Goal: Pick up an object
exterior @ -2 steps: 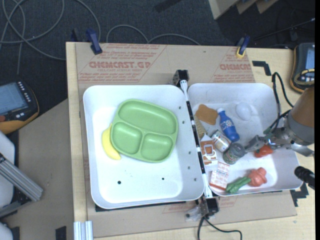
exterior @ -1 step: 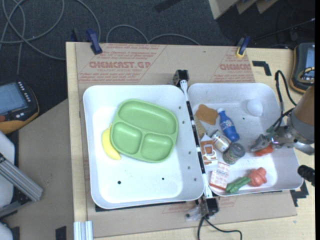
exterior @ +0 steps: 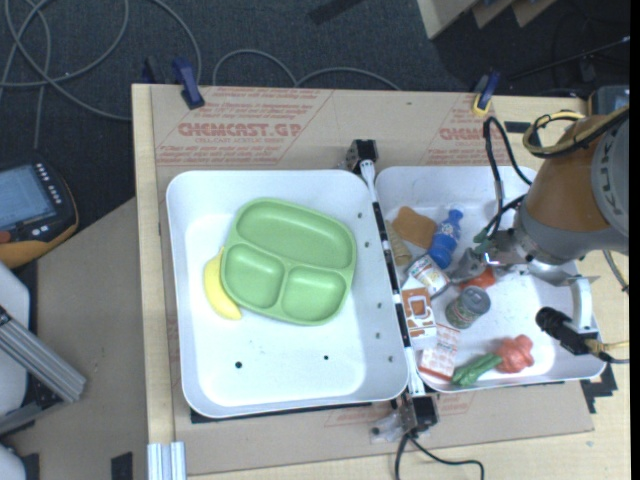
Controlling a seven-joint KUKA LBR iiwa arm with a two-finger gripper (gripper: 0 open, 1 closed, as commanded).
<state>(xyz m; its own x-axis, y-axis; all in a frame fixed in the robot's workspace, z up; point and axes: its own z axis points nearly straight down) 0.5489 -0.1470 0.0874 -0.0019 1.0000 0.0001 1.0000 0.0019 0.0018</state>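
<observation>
The gripper [exterior: 487, 259] is lowered into the right bin [exterior: 560, 366], beside a small can [exterior: 466, 307] and a blue bottle [exterior: 446, 236]. Its jaw state cannot be determined. The left bin [exterior: 190, 268] holds a green divided tray [exterior: 288, 261].
</observation>
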